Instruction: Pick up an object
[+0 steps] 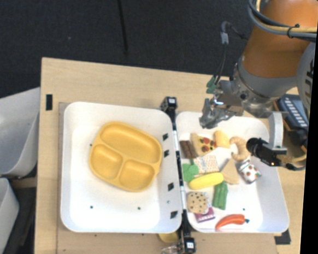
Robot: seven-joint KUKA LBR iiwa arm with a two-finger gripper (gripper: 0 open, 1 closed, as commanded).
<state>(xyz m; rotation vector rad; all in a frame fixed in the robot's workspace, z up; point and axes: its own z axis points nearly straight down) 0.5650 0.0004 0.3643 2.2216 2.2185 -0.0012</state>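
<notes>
My gripper [210,120] hangs over the back left corner of the right bin [268,206], above the bin floor and just behind the pile of toy food. Nothing shows between its fingers. Below it lie a pizza slice [204,142], a brown chocolate bar [187,149], a yellow banana [206,180], a green pepper piece [220,195], a cookie [197,201], a red chili [230,221] and a small red-and-white can [248,171].
The left bin [75,210] holds a yellow divided plate [126,156]. A black divider rail [174,169] runs between the bins. The arm's orange and grey body [274,56] looms over the bench's back right. A white container [5,133] stands at the left.
</notes>
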